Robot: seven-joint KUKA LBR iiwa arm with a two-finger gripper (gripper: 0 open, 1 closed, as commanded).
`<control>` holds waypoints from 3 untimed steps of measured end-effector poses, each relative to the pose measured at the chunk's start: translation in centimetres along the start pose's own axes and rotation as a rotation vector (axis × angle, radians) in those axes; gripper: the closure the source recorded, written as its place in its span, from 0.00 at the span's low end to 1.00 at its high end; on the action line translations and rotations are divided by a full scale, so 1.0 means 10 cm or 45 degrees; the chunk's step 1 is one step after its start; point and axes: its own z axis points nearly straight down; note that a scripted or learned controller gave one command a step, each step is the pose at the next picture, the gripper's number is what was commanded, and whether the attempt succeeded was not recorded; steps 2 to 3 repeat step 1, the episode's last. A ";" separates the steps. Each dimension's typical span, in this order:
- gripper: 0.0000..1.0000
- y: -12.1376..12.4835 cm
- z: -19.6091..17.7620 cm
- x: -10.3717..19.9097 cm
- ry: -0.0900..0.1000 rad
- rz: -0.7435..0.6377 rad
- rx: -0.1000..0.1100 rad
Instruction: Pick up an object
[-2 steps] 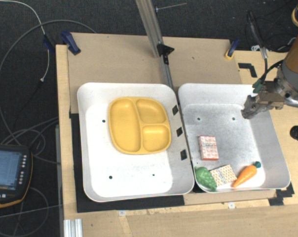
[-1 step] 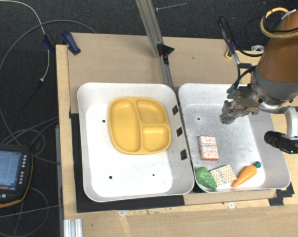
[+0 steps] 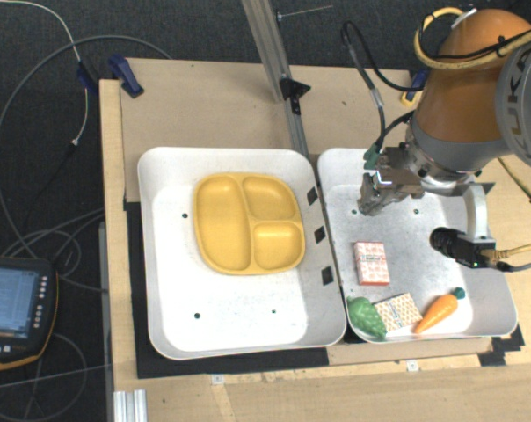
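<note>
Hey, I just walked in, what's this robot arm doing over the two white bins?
The grey and orange arm reaches in over the right bin, with its gripper low over the bin's upper part, apparently going for a pick. Nothing is seen held. A small red and white box, a green toy vegetable, a patterned packet and a toy carrot lie nearer the bin's front. The left bin holds a yellow divided plate.

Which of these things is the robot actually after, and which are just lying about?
For the job: hand, small pink box, carrot, green toy vegetable, patterned packet, right bin.

Lying about: yellow divided plate, left bin, handheld screen, blue clamp.
</note>
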 end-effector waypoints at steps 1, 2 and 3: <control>1.00 -0.08 0.17 0.57 0.001 0.001 0.006; 1.00 -0.08 0.17 0.57 0.001 0.001 0.006; 1.00 -0.08 0.17 0.57 0.001 0.001 0.006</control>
